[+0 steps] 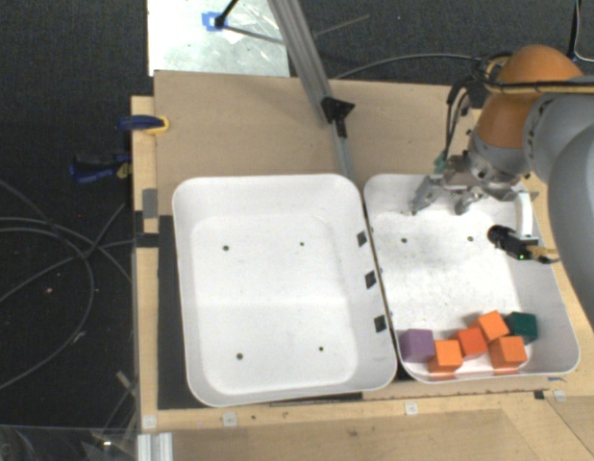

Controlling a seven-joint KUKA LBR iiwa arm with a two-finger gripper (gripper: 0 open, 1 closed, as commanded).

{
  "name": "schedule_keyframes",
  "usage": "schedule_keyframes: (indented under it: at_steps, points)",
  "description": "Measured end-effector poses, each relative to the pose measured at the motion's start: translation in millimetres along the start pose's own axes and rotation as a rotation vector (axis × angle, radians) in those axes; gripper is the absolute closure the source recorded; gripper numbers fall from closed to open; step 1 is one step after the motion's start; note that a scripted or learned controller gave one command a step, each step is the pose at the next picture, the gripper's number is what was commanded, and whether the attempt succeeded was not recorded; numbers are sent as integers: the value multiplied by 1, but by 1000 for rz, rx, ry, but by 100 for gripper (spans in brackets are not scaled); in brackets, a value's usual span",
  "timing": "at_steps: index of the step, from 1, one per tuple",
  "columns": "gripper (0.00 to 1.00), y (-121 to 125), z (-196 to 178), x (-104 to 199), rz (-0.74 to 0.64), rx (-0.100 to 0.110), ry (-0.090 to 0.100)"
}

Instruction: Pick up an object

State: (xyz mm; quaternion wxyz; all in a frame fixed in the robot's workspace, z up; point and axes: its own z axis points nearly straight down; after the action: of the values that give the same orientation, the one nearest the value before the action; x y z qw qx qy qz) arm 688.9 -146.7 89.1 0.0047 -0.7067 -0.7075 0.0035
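- Your pick candidates lie huddled in the near corner of the right bin (552,301): a purple block (417,344), three orange blocks and a dark green block (523,327).
- The purple block sits at the left end of the cluster, just beside one orange block (448,354); a second orange block (472,340) touches that one, a third orange block (493,325) stands a little further back, and a fourth orange block (508,351) lies against the bin's near rim.
- The dark green block rests at the right end, just behind that last orange one.
- Look to the far end of the same bin for the gripper (442,196): its fingers are spread, pointing down at the bin floor with nothing between them, well apart from the blocks.
- You see the grey arm (566,152) coming in from the right, its orange band (528,84) above the wrist.
- The left bin (196,286) sits beside the right one on the brown bench (239,128).
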Motion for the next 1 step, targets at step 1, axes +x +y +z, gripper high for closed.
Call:
schedule_keyframes:
  at_steps: [1]
  points:
    - [0,0,0,0,0,0,0]
